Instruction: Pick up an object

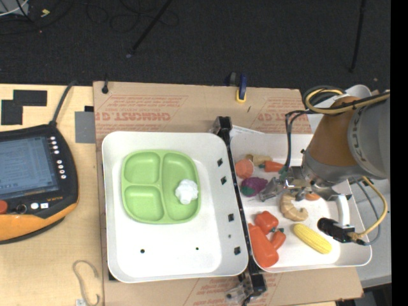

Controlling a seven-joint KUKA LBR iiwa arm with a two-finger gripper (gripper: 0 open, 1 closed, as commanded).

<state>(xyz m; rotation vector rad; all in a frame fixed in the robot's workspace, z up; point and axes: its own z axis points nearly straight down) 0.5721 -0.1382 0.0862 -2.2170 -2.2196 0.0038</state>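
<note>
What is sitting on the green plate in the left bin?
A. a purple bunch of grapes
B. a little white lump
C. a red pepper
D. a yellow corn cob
B. A little white lump rests in the right-hand compartment of the green plate, while the corn cob, the red pepper and the purple piece all lie in the right bin.

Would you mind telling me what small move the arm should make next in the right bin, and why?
Probably a short descent. The gripper hangs in the right bin just above the tan piece, with the purple piece to its left. Nothing shows between its fingers, so the pick looks not yet done. Dropping straight onto the tan piece seems the shortest route to a grasp.
</note>
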